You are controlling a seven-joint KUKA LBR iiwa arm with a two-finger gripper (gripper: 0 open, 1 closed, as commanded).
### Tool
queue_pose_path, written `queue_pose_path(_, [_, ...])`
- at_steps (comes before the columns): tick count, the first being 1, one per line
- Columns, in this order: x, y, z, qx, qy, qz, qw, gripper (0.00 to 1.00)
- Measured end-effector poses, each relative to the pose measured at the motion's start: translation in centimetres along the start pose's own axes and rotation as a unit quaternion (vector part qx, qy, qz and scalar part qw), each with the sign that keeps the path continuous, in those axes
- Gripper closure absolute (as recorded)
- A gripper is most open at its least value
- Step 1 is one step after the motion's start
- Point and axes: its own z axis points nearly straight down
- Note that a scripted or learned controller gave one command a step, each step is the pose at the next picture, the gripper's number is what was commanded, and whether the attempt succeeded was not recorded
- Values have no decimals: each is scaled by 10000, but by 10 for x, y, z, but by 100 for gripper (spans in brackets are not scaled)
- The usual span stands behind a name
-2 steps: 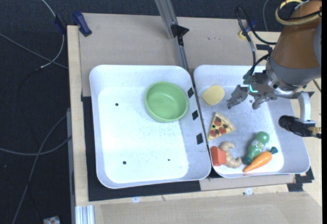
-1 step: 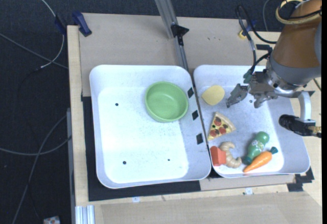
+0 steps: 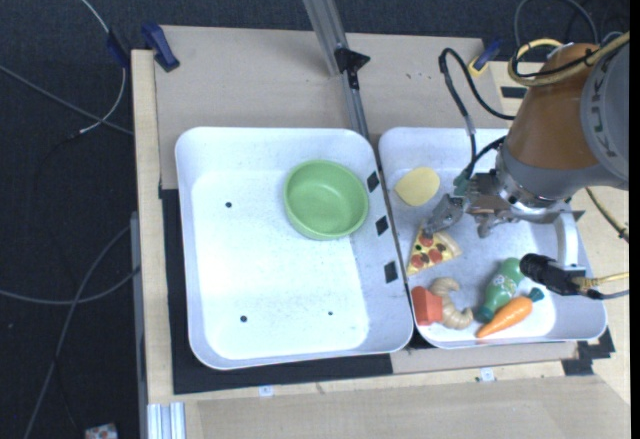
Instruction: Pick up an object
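Note:
My gripper (image 3: 465, 219) hangs over the right bin (image 3: 570, 332), just above and right of a toy pizza slice (image 3: 433, 250). Its fingers (image 3: 441, 217) stand apart with nothing between them. A yellow lemon-shaped toy (image 3: 417, 185) lies to the upper left of the gripper. Along the bin's front lie a red block (image 3: 427, 305), a beige croissant-like toy (image 3: 453, 303), a green bottle (image 3: 500, 287) and an orange carrot (image 3: 506, 316). A green bowl (image 3: 325, 198) sits in the left bin (image 3: 250, 327).
The orange-banded arm (image 3: 555, 142) covers the right bin's upper right part. A black cable (image 3: 460, 97) loops over the bench behind it. A metal bar (image 3: 320, 2) slants down to the divide between the bins.

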Motion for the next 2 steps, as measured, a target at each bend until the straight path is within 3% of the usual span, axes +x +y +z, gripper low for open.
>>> queue_pose_path(1, [1, -1, 55, -11, 1, 0, 10000, 0])
queue_pose_path(2, [1, 2, 37, -68, 1, 9, 10000, 100])
